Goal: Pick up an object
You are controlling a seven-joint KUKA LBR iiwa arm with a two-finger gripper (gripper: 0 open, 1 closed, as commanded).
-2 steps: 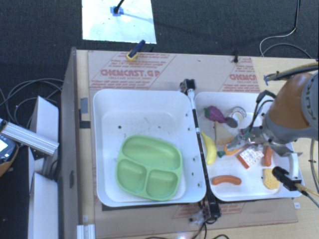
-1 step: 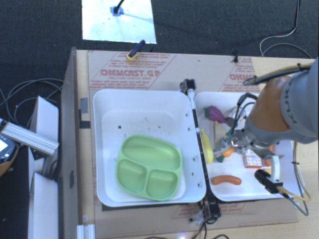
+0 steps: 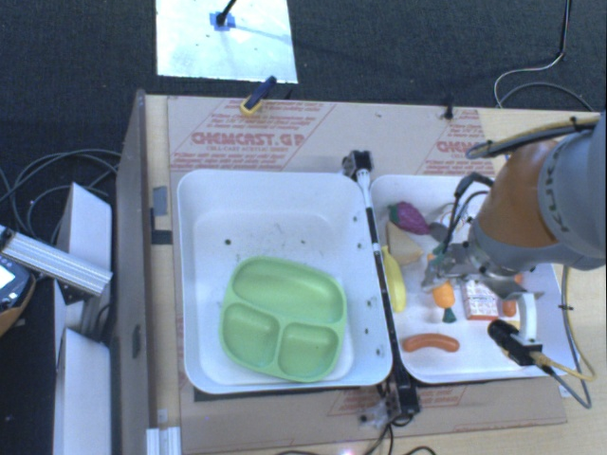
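Carrot (image 3: 443, 297), small toy in right bin (image 3: 417, 368), just below gripper (image 3: 446, 271); looks light, stiff, slick: pinch across orange body. Finger state: cannot tell. Sausage (image 3: 431, 343) at 6 o'clock.

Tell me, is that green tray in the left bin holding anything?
Empty. The green tray lies flat in the left bin, and all three of its compartments show bare green.

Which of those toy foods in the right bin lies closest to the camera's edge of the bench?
The sausage, reddish-orange, alone near the bin's front wall; the carrot, banana and purple vegetable sit farther back.
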